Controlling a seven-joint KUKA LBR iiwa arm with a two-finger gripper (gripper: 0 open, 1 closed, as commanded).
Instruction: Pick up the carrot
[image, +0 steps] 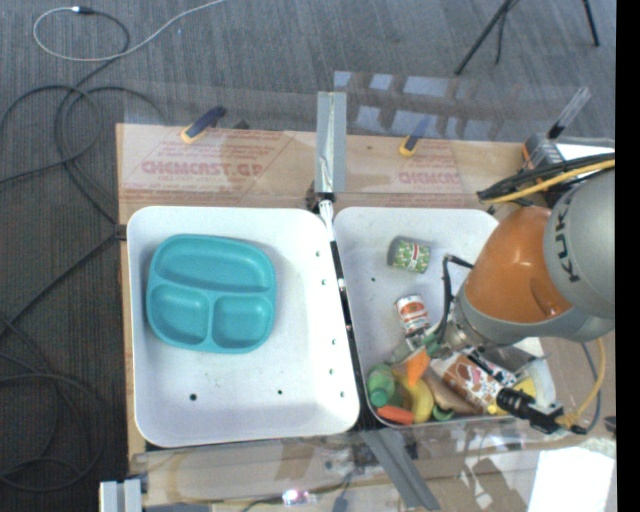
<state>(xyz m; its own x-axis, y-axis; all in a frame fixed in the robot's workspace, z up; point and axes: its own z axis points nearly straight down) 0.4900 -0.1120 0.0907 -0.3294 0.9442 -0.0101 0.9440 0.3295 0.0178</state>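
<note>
The carrot (414, 368) is an orange tapered piece lying in the pile at the front of the right bin (372, 250). It sits between a green toy vegetable (380, 383) and a yellow banana (423, 400). My gripper (440, 345) hangs low over this pile, just right of and above the carrot's upper end. The grey arm with its orange band (510, 275) covers it from above, so the fingertips are hidden. Nothing shows as lifted.
Also in the right bin are a green can (408, 254), a red and white can (412, 312), a brown snack packet (470, 385) and an orange-red piece (395, 413) at the front wall. A teal divided plate (211, 292) lies in the left bin (240, 400).
</note>
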